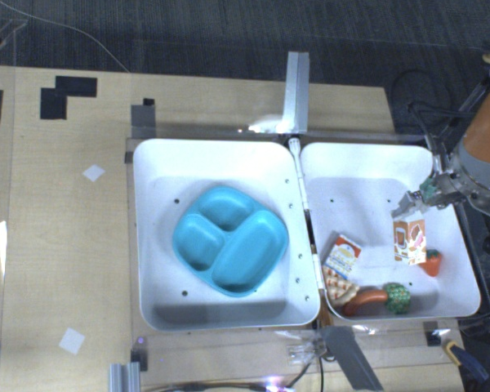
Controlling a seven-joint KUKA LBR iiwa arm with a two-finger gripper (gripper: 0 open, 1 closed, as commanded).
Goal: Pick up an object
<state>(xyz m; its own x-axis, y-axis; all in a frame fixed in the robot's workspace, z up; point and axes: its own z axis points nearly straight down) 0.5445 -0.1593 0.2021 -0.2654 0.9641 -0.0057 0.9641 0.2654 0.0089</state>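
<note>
Carton (409,242): small printed pack, flat on floor of right bin (367,170), just below claw (414,203) and apart from it. Judged light, stiff at edges, thin-walled, likely to dent under hard squeeze; glossy print probably a little slippery. Best hold judged across the two long edges, near mid-length, claw coming straight down.

Claw: hanging over right bin near far-right wall, grey arm (483,149) with orange band behind it. Fingertips small and blurred; spread or closed not discernible, cannot tell. Nothing seen between them.

Other items, all further below claw: orange piece (432,262) touching or just beside carton's lower right corner; second pack (342,257) to lower left, tilted; sausage-like item (365,300) and green item (398,297) near front wall, side by side.

Surface: smooth white plastic, shallow walls, a few small dark holes; carton judged likely to slide if nudged sideways.

Room: open floor left of carton, ample for one finger. Right side tighter, orange piece and bin wall near. Blue tray (230,239) in left bin (155,186), well apart to the left, no obstruction.
</note>
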